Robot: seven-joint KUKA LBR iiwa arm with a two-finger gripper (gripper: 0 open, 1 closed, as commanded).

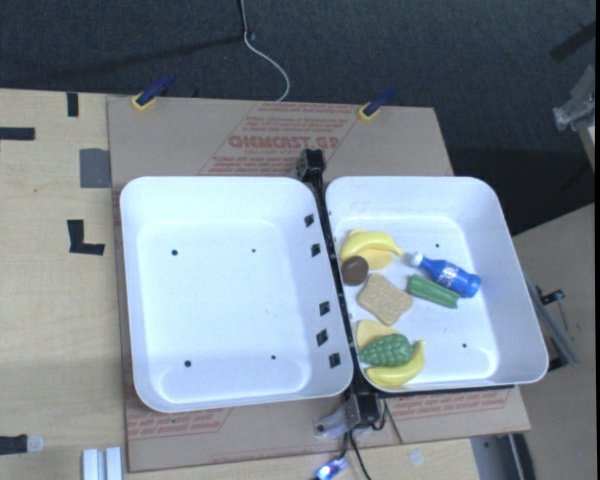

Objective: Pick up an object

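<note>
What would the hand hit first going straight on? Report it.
Hard to tell: the hand is a blurred grey shape at the right edge, heading unreadable. If it points down-left, the right bin's rim probably comes first.

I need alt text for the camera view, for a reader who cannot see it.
The right white bin holds toy items: two bananas, a blue bottle, a cracker and green pieces. The left white bin sits beside it on the bench.
</note>
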